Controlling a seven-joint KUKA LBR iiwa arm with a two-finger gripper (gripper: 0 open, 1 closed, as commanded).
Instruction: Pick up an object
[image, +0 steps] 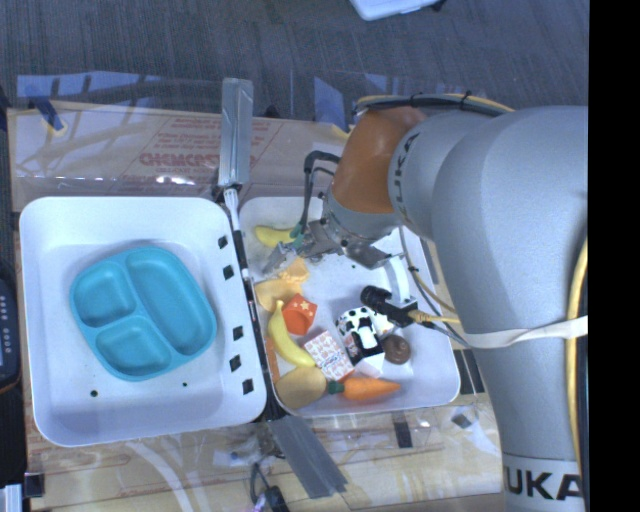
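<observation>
Jaws low at far end of right bin (422, 372), just beside a small yellow piece (270, 237); can't tell if open or closed. Rest of the pickable stuff sits bunched nearer in same bin: banana (287, 343), red-orange block (298, 316), patterned packet (328, 353), blk/wht cow toy (358, 326), brown round item (397, 349), carrot (368, 388), tan lump (300, 384). Left bin (60, 400) has a blue divided plate (140, 312).

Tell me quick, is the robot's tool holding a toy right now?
Tool: open or closed cannot be told; it sits over the right bin beside a yellow toy.
</observation>
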